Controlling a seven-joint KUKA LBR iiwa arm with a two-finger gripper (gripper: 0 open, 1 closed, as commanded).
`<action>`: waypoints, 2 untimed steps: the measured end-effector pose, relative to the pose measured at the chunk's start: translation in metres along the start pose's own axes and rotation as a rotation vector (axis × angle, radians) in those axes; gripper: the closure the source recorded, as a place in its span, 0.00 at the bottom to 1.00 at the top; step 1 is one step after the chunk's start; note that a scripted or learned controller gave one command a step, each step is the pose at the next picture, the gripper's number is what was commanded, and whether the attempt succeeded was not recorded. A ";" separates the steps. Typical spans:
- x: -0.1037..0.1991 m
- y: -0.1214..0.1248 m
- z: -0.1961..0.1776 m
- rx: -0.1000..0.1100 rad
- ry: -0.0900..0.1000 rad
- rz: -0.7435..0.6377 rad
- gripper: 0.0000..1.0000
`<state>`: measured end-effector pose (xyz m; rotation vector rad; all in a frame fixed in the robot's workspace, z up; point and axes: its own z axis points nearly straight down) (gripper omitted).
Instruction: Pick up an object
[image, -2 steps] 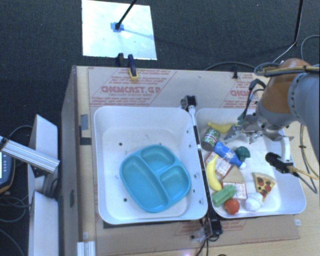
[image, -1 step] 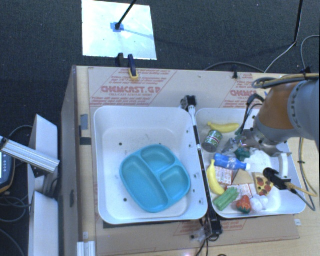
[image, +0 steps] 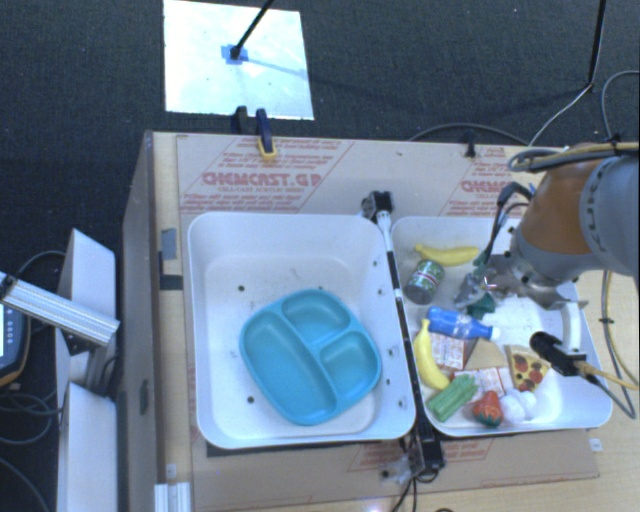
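Gripper (image: 478, 290) sits low in the right bin (image: 592, 400), far half, just right of the small can (image: 425, 281) and just above the blue bottle (image: 459, 324). Can't tell its state: too small and blurred.

Likely target, my guess: the blue bottle, lying on its side mid-bin, touching the near banana (image: 430, 360). Probably light, rigid plastic, smooth and round, so it may roll or squirt out. Grab across the body mid-length, not the cap.

The can is stiffer and slicker. The far banana (image: 449, 254) is easy but sits near the bin wall. Left bin (image: 215, 300) holds a blue divided plate (image: 311, 355).
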<state>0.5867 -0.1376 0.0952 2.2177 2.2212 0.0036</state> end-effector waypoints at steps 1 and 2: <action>-0.016 -0.036 -0.088 0.000 -0.001 0.001 1.00; 0.060 0.027 -0.148 -0.002 0.001 -0.004 1.00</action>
